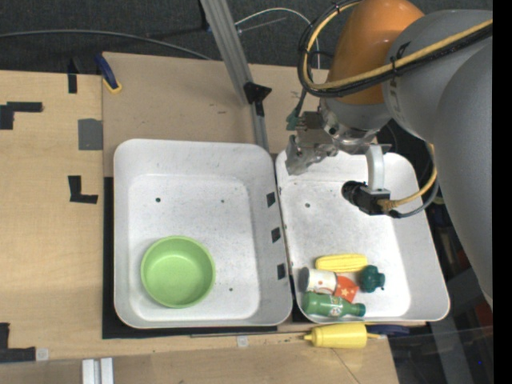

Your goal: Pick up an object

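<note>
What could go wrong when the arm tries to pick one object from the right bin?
1. The yellow corn-shaped toy, the small white and red cup, the dark teal round toy and the green plastic bottle lie crowded in the right white bin's near corner, so a grasp may catch two or push them apart.
2. They sit close to the bin's rim, which may block the gripper.

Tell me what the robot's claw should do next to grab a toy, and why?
Probably glide toward the near end of the right bin and lower there. The claw hangs over that bin's far corner, with bare floor beneath it, while the toys, such as the yellow corn and the green bottle, sit bunched at the near end.
</note>
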`<state>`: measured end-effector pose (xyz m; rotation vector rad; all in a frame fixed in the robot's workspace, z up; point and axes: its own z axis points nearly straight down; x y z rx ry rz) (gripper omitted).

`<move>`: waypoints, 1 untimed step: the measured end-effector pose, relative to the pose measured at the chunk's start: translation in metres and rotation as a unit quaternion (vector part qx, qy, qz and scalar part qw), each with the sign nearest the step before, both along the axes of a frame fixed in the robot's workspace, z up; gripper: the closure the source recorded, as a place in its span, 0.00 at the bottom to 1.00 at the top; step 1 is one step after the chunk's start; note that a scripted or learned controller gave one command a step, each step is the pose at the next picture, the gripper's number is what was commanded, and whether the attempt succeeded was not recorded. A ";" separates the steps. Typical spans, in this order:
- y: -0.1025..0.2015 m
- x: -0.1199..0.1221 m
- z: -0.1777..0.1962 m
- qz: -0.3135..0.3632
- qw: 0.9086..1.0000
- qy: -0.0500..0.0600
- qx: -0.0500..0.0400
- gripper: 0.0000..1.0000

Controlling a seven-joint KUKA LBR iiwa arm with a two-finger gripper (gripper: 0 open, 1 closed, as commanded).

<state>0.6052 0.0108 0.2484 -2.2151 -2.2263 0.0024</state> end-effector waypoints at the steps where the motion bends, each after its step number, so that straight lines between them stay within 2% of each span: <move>1: 0.042 0.018 -0.017 0.000 1.000 0.000 0.000 1.00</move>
